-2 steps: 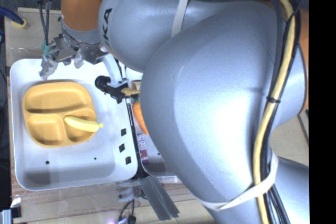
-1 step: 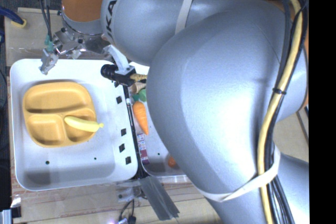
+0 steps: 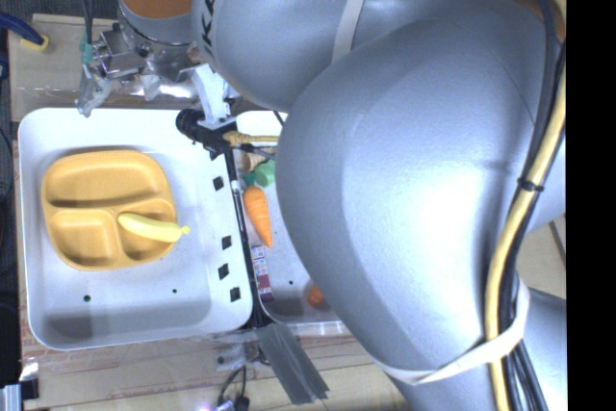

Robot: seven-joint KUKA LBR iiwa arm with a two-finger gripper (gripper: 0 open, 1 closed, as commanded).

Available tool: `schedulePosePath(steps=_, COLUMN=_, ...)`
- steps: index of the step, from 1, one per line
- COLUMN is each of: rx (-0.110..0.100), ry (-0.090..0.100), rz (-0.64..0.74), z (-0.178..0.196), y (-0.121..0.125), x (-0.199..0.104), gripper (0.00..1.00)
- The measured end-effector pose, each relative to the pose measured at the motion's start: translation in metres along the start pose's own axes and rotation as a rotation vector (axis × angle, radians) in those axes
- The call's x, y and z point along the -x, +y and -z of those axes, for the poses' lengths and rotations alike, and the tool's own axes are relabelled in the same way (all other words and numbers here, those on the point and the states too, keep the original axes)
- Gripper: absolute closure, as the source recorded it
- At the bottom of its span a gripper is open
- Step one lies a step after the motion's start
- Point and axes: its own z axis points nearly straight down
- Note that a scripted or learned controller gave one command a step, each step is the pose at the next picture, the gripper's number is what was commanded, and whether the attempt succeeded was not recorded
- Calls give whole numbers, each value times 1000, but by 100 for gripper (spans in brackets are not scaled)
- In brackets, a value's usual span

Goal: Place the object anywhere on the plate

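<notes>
Two bins side by side; left bin in full view, right bin mostly hidden under the arm, which comes in from the right and covers most of that half. Divided plate sits in the left bin, toward its left side. Banana lies on the plate, in its lower right compartment, tip poking over the plate's right rim. Carrot lies in the right bin, just right of the divider between bins. Gripper sits above the left bin's far edge, behind the plate.
</notes>
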Motion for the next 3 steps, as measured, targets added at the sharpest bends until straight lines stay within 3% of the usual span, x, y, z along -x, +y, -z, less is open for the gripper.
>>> schedulePosePath(steps=1, rx=0, ry=0, rz=77, z=33, y=0, x=-2, gripper=0)
schedulePosePath(steps=3, rx=-5, ry=2, rz=318, z=19, y=-1, x=1, gripper=0)
